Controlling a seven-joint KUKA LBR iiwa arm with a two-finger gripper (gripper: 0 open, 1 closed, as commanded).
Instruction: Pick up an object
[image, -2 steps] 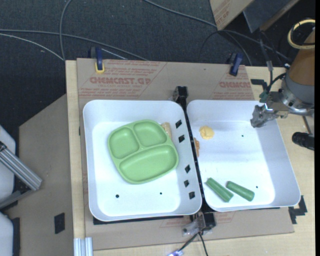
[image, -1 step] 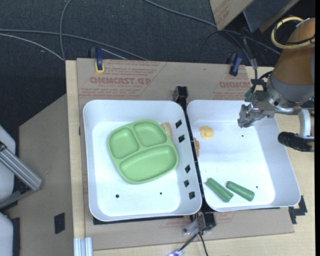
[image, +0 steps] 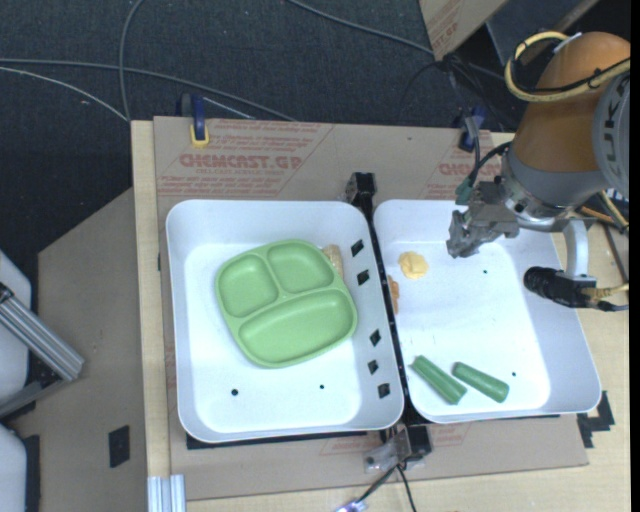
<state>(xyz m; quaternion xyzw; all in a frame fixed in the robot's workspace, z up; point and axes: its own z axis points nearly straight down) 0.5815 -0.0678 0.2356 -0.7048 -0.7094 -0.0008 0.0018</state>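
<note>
My gripper (image: 462, 244) hangs over the back of the right bin (image: 510, 320), its dark tip pointing down just right of a small yellow piece (image: 413, 264). Nothing shows between its tip and the bin floor. Two green cylinders (image: 438, 380) (image: 481, 381) lie near the bin's front edge, side by side and both slanted. A small orange-tan bit (image: 394, 293) sits against the right bin's left wall. A green divided plate (image: 287, 301) lies in the left bin (image: 200, 350), with a tan item (image: 333, 260) tucked at its back right rim.
Black clips (image: 361, 187) run along the seam between the bins. A black part of the arm with cables (image: 560, 285) hangs over the right bin's right side. The bins rest on a cardboard sheet (image: 250, 150); a metal rail (image: 35, 330) lies at far left.
</note>
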